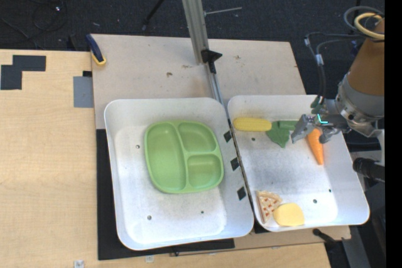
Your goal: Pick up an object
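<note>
Even, diffuse overhead lighting, moderately bright on the bench and dim on the dark floor along the top of the frame. The two white bins at lower centre reflect strongly, with mild glare on their rims. Shadows are soft and short. Focus is slightly soft throughout, with fine detail lost in the arm at the right.

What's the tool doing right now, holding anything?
Tool: over the right bin, by the carrot and green piece; open or closed cannot be told, and nothing is visibly held.
</note>
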